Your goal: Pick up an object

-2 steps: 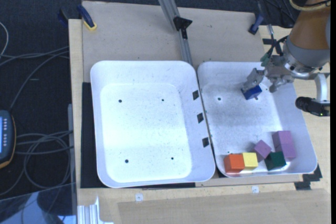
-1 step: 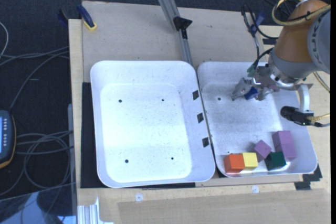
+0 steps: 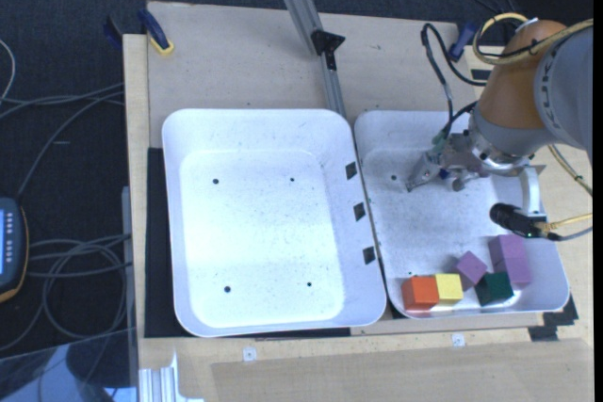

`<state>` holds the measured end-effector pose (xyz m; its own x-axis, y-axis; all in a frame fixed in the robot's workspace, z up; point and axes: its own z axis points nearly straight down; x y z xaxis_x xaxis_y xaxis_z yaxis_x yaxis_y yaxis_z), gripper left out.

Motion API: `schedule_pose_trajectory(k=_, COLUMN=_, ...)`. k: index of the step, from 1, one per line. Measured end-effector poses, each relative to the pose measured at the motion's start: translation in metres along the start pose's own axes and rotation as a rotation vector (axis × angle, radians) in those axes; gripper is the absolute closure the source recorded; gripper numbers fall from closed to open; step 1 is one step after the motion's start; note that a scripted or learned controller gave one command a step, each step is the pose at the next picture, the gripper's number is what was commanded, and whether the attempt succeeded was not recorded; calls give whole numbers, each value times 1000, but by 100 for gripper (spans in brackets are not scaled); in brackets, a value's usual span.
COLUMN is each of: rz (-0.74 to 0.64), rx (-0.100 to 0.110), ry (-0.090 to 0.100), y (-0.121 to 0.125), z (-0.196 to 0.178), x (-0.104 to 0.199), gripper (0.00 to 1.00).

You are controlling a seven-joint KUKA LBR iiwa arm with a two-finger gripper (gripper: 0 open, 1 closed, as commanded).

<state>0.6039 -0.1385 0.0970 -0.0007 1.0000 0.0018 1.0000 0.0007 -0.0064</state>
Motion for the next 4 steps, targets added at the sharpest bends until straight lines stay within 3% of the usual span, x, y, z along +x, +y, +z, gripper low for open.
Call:
schedule_pose_trajectory(k=1, rz=0, rx=-8, ry=0, y=2, z=-14, x=0, gripper=100)
schedule_pose_trajectory(k=3, rz=-1, rx=-15, ry=-3, y=6, z=-134, x=1, gripper=100)
schedule_pose_trajectory(k=4, rz=-4, rx=-5, ry=1, y=-7, z=-130, x=45, gripper=100)
